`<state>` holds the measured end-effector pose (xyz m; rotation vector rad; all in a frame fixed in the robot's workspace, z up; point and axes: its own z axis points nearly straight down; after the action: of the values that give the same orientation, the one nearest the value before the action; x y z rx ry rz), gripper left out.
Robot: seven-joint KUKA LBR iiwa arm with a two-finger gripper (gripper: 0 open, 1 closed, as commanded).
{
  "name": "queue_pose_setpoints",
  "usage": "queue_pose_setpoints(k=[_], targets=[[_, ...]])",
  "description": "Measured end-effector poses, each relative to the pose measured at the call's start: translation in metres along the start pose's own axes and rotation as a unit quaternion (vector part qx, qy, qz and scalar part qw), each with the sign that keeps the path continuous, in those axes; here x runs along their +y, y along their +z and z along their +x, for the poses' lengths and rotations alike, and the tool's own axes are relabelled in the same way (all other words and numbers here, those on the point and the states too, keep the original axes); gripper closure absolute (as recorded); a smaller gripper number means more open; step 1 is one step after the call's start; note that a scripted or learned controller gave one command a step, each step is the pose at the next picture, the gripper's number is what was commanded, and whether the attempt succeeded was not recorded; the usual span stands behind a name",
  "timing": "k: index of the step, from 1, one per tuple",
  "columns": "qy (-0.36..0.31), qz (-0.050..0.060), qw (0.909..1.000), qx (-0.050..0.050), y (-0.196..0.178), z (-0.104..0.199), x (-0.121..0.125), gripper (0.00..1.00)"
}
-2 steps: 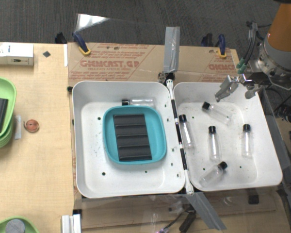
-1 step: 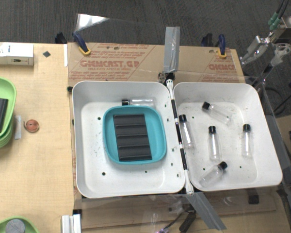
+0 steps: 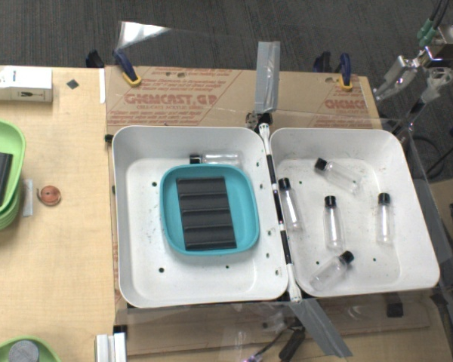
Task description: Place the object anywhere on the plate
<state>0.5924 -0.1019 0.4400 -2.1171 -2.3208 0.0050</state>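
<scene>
plate: teal plate sits mid left bin, black ridged insert on it | object: clear black-capped vials scattered in right bin, one by left bin's back edge | my grip: cannot tell | risk: round vials may roll off

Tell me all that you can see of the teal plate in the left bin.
The plate is teal, squarish with rounded corners and a raised rim, and looks like plastic. It lies flat near the middle of the left bin. A black ribbed insert fills its middle. A clear vial with a black cap lies just behind its far edge; whether they touch, I cannot tell.
</scene>
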Motion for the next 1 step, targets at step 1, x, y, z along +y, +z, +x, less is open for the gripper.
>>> queue_pose_setpoints(k=[1], targets=[[-0.087, -0.001, 0.9962, 0.000, -0.0002, -0.0759, 0.0093, 0.00]])
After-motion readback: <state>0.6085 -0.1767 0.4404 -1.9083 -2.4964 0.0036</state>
